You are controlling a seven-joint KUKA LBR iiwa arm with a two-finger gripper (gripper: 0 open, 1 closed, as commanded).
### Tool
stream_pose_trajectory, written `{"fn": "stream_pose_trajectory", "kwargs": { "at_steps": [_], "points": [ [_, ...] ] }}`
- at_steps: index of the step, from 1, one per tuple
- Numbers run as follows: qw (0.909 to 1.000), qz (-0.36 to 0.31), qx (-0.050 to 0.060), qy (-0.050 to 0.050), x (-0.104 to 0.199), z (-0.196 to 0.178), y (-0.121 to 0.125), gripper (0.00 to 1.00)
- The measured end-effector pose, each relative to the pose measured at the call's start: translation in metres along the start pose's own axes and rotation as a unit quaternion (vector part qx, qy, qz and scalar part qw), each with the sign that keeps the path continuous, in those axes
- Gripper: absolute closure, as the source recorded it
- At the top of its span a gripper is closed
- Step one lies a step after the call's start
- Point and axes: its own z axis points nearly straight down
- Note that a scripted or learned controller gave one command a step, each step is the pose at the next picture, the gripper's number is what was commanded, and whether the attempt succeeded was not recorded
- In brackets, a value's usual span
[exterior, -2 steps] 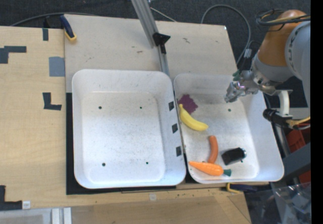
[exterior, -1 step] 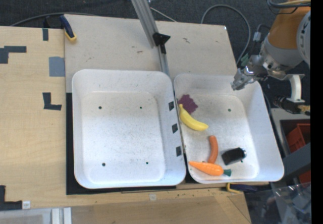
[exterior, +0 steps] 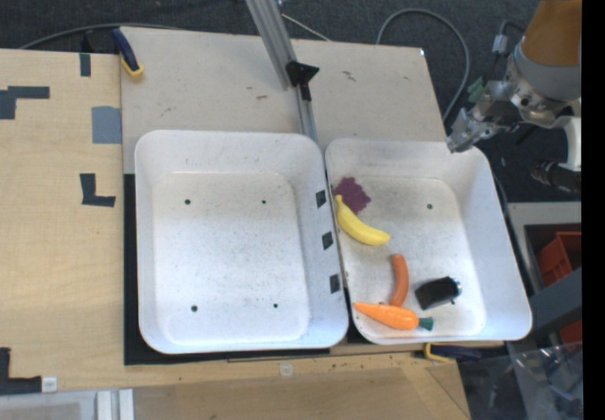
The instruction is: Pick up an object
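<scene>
Toys lay clustered in the right bin [exterior: 492, 219]: banana [exterior: 360, 226], sausage [exterior: 399, 279], carrot [exterior: 388, 316], black block [exterior: 438, 291]. The gripper [exterior: 463, 134] hovered over that bin's far right corner, holding nothing; its opening I cannot tell. Crowding risked a deflected, slipping grab.

Arm [exterior: 553, 30] cut by right edge.

At the frame's left the table [exterior: 47, 219] looks like pale matt wood, the two bins [exterior: 232, 153] like smooth speckled white plastic, the banana [exterior: 359, 227] glossy, and the upper-centre pole [exterior: 269, 16] ribbed grey metal.
</scene>
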Motion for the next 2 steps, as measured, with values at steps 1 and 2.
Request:
{"fn": "stream_pose_trajectory", "kwargs": {
  "at_steps": [1,2],
  "points": [
    [1.0,-0.002,0.002,0.001,0.047,-0.002,0.009,1.0],
    [1.0,-0.002,0.003,0.002,0.102,-0.007,0.012,1.0]
  ]
}}
